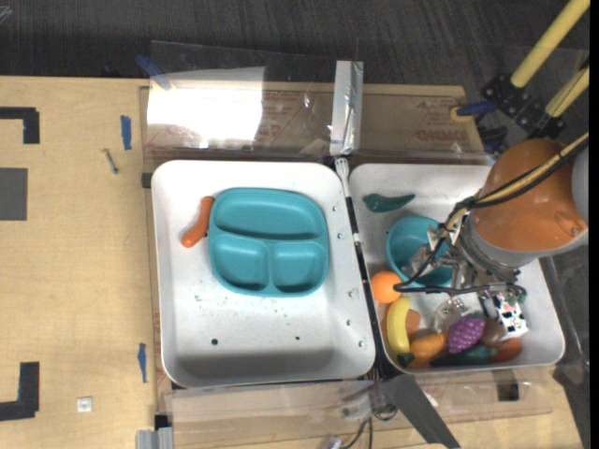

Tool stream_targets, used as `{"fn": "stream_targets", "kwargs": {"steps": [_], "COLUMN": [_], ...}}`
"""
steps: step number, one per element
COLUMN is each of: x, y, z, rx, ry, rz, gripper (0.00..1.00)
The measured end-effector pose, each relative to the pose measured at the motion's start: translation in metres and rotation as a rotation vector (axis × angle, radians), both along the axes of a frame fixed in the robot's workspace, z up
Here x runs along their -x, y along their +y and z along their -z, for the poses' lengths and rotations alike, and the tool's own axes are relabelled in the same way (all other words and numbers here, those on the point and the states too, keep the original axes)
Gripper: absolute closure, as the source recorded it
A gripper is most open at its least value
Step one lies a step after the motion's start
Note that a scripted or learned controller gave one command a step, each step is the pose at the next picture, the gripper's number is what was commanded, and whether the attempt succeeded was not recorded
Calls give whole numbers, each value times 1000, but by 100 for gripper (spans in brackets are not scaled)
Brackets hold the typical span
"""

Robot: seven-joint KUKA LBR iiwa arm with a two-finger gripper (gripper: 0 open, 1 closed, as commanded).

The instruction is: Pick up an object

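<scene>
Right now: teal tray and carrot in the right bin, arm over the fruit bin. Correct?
Not quite. The camera view shows the teal tray and carrot in the left bin, not the right. The arm is over the fruit bin, as you said.

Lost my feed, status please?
Gripper low in right bin, jaws unclear. Nothing seen held. Banana, orange ball, teal cup crowd it.

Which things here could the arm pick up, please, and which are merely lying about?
For the job: pincer over the right bin; banana, orange ball, purple grapes, teal cup.

Lying about: left bin, teal divided plate, carrot.
</scene>
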State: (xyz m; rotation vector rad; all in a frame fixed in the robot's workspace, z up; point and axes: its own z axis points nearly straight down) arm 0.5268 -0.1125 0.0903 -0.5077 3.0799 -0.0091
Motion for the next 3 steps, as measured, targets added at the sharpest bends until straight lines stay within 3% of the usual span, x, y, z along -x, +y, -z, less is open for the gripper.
{"fn": "stream_targets", "kwargs": {"steps": [1, 2, 3], "x": [-7, -29, -47], "y": [-1, 9, 37], "z": [-17, -176, -91], "rx": [3, -3, -4], "ry": [-24, 12, 23], "rz": [4, 20, -29], "gripper": [100, 100, 100]}}
